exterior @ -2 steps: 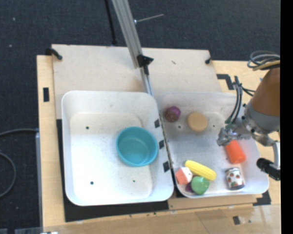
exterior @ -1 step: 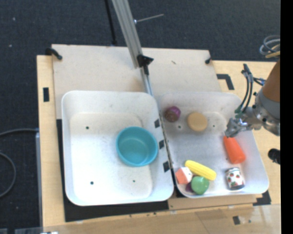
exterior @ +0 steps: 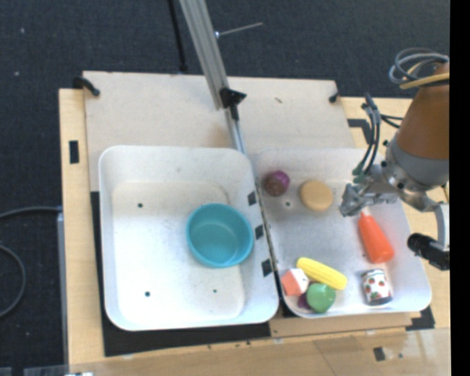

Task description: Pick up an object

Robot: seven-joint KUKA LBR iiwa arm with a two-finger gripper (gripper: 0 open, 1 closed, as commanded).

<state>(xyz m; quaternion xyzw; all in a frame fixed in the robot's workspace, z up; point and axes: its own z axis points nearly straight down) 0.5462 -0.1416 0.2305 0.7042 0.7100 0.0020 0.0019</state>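
Observation:
In the right bin [exterior: 298,233] lie a purple ball [exterior: 276,182], a tan round piece [exterior: 316,196], an orange carrot-like piece [exterior: 374,237], a yellow corn cob [exterior: 322,272], a green piece [exterior: 320,297], a red and white block [exterior: 294,282] and a small patterned can [exterior: 376,286]. My gripper [exterior: 354,201] hangs low over the right bin, just right of the tan piece and just above the top end of the orange piece. Nothing shows between its fingers.
The left bin [exterior: 133,210] holds a blue bowl [exterior: 219,235]. A slanted metal pole [exterior: 207,49] rises from the back between the bins. Cables [exterior: 411,65] loop behind the arm at the right.

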